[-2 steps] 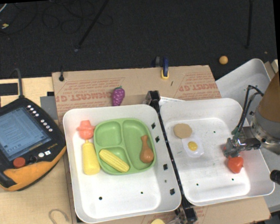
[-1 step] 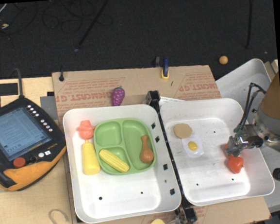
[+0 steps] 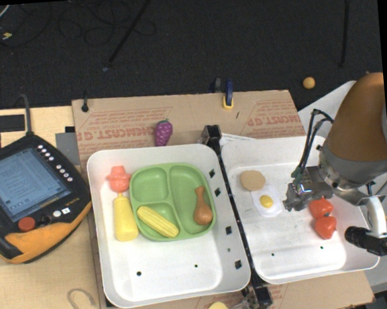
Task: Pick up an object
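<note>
My gripper (image 3: 294,199) hangs low over the right bin (image 3: 290,263), reaching in from the right under the grey arm with its orange band (image 3: 359,119). It sits between a fried egg (image 3: 267,203) on its left and two red pieces (image 3: 323,216) on its right, close to both. A tan round cookie (image 3: 252,179) lies further back left. The arm body covers the bin's right side.
The left bin (image 3: 163,274) holds a green divided plate (image 3: 169,183) with corn (image 3: 157,221) and a drumstick (image 3: 201,207), plus a yellow bottle (image 3: 123,218) and a pink piece (image 3: 118,178). Purple grapes (image 3: 163,131) lie behind it, and a control pendant (image 3: 25,192) sits at left.
</note>
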Available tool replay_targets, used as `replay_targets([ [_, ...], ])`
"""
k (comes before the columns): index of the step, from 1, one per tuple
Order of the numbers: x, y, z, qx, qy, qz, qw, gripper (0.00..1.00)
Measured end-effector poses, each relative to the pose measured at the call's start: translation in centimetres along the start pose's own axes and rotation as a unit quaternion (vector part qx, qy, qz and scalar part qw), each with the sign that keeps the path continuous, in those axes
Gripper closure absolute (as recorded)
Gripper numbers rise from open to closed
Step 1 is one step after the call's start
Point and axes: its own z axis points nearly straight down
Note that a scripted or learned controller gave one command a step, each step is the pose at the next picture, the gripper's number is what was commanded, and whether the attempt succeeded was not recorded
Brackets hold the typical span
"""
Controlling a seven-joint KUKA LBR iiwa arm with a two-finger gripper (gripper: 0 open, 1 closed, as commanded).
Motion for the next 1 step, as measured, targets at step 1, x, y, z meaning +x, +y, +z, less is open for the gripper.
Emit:
replay_targets([
  [1, 5.16, 0.68, 0.42, 0.001, 0.0, 0.0, 1.0, 1.0],
])
